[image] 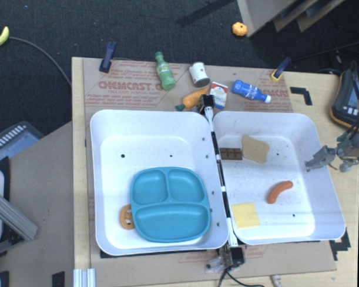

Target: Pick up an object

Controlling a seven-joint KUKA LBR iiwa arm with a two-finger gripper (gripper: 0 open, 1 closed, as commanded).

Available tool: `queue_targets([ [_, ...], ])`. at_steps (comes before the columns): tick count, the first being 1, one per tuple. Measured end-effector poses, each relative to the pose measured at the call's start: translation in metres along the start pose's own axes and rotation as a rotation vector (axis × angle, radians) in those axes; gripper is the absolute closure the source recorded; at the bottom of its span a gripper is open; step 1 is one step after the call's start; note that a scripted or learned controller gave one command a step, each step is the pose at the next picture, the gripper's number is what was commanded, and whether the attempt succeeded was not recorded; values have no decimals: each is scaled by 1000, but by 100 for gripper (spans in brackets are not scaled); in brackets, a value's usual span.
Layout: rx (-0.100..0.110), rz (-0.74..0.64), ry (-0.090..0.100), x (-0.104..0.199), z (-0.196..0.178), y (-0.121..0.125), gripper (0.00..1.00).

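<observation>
Dark carpet surrounds the bench (pixel 140 88), whose brown top carries two shallow white bins side by side, with a small litter of things left along its far edge beyond them: a green bottle (pixel 165 72), a white can (pixel 199 73), a blue bottle (pixel 251 90). They lie outside my working area, so I take them for spares. My hand (pixel 317 159) sits at the right rim of the right bin (pixel 319 192), low over the wall, and its fingers look spread with nothing between them, so I am holding nothing yet. Anything in this bin could be my pick. Nearest me is a sausage (pixel 279 192), lying at a slant on bare floor near the middle, well apart from its neighbours, which I judge makes it the easiest thing to close on. A tan slice of bread (pixel 255 148) rests toward the far side with a chocolate bar (pixel 229 153) touching its left edge, close to the divider. A flat yellow slice of cheese (pixel 246 214) lies by the near left corner; so thin a thing would likely slip my fingers. The left bin (pixel 109 143) holds a blue divided plate (pixel 170 203) with a pretzel (pixel 127 217) tucked against its left edge, a long reach from where I am.
</observation>
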State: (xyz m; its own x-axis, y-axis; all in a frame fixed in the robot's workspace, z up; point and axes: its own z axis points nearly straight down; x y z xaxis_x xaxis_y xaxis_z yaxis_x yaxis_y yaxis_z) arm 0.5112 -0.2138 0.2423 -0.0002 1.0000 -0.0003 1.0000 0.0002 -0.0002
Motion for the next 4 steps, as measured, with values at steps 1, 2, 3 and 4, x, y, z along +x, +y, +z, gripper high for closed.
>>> queue_targets([
  [1,1,-1,1,35,89,30,0],
  [2,1,1,1,59,158,6,0],
  [3,-1,1,0,59,148,6,100],
  [4,-1,-2,1,143,57,11,100],
])
